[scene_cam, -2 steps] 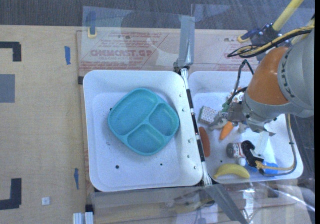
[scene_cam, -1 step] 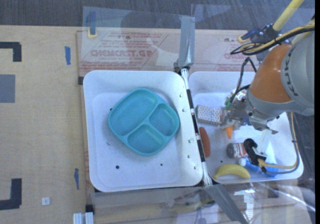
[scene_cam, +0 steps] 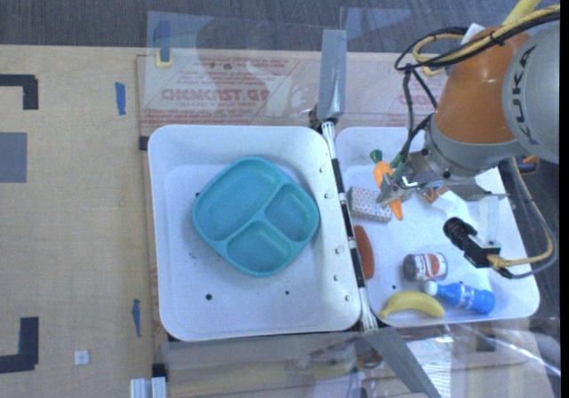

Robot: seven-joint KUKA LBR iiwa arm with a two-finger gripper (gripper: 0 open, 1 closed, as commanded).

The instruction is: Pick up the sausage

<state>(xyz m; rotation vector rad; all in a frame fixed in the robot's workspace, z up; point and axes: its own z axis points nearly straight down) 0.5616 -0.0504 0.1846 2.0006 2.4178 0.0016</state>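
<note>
Looking across from the left, the left bin point(scene_cam: 178, 210) is carrying one blue plate point(scene_cam: 256, 216) with three compartments, and nothing is lying on it. The right bin point(scene_cam: 520, 298) is holding everything else. The sausage point(scene_cam: 364, 251), one only, is lying lengthwise against that bin's left wall, at about eight o'clock from the bin's middle, not yet picked up (so the whole task is still waiting to be done). Just at twelve o'clock from it, one small dotted sponge point(scene_cam: 370, 204) is sitting, and one carrot point(scene_cam: 386, 179) is lying beyond that. The gripper point(scene_cam: 396, 189) is hovering at the carrot, at about one o'clock from the sausage and clear of it; I cannot tell from here how its tool is set. Toward five o'clock in the bin I am counting one can point(scene_cam: 425, 266), one banana point(scene_cam: 412, 304) and one blue bottle point(scene_cam: 462, 296).
</note>
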